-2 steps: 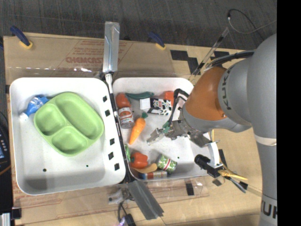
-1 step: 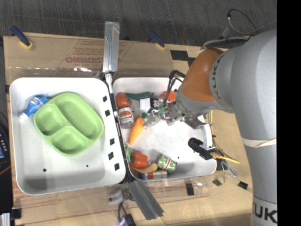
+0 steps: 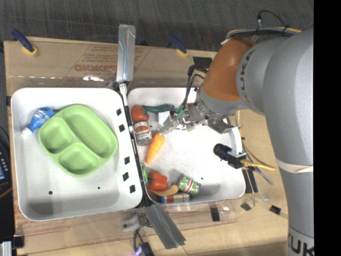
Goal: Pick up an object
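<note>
Presently, the carrot point(image 3: 154, 147) lies in the right bin point(image 3: 234, 188) near its left wall, long axis steeply diagonal, narrow tip down-left and broad end up-right, just below-left of the gripper point(image 3: 178, 119), whose state cannot be determined from this view.

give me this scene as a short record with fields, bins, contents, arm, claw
left bin: green divided plate, blue item tucked at the plate's upper left
right bin: toy carrot, small can, red pepper, green-and-white can near the front wall
arm: reaches in from the right, over the right bin
claw: low in the right bin's upper part, just above and right of the carrot
held: nothing visibly gripped
</note>
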`<control>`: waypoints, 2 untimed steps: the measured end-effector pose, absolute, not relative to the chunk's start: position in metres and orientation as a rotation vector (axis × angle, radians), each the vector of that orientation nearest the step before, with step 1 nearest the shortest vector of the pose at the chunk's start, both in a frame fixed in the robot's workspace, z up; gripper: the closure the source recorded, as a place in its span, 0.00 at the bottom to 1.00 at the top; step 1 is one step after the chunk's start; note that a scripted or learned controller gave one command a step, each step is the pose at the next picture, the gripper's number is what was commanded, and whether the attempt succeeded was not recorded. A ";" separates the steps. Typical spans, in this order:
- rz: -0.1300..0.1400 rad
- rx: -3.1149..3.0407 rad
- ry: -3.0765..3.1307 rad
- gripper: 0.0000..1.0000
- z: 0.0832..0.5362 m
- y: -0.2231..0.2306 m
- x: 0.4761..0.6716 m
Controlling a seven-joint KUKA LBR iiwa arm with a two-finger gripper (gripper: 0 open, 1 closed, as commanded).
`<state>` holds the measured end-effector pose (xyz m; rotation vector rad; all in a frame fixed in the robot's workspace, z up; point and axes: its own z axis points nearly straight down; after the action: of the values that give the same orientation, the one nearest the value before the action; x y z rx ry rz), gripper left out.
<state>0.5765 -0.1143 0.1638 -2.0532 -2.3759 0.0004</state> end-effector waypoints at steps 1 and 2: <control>0.004 -2.241 -2.198 0.00 0.191 -0.065 0.609; 0.001 -2.227 -2.216 0.00 0.273 -0.057 0.651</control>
<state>0.6505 -0.0573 0.2731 -2.2265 -2.2163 0.0006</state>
